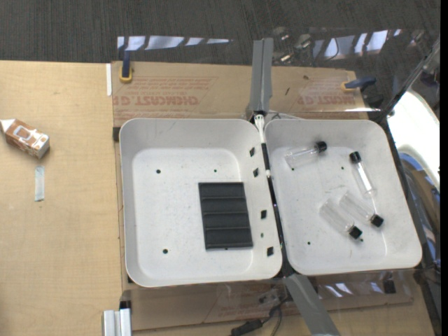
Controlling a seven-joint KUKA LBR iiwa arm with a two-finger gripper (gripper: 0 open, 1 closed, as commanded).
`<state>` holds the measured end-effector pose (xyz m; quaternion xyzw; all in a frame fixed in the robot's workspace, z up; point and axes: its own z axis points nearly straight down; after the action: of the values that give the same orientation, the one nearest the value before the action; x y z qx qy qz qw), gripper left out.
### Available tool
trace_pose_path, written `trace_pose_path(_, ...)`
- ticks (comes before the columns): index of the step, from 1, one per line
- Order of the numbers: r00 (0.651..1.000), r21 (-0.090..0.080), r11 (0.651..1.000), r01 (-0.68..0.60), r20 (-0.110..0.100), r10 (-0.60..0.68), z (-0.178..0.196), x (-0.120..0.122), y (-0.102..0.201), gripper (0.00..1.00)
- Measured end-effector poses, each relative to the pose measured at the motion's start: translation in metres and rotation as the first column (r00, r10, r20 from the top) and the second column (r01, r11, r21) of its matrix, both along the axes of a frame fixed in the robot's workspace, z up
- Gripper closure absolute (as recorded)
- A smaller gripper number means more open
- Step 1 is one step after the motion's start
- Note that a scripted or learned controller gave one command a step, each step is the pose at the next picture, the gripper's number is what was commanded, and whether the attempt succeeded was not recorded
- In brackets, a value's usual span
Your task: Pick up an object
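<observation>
Even, fairly bright overhead light falls on both white bins, with soft shadows along their inner walls. Glare streaks across the clear panels along the upper frame. Focus is moderate; the clear vials at right look faint and slightly blurred.

I see both bins, the left bin and the right bin, as smooth white plastic with a soft shine. The ribbed block looks like matt black plastic. The vials seem clear, glossy plastic or glass with black caps. Under the bins lies brown cardboard, matt, and the bench looks like pale wood
</observation>
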<state>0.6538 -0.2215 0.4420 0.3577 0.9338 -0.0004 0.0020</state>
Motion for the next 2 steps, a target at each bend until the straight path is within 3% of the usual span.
trace_pose_path(2,0.985,0.000,0.985,-0.175,-0.002,0.175,-0.0004,-0.0037,0.0004,1.00)
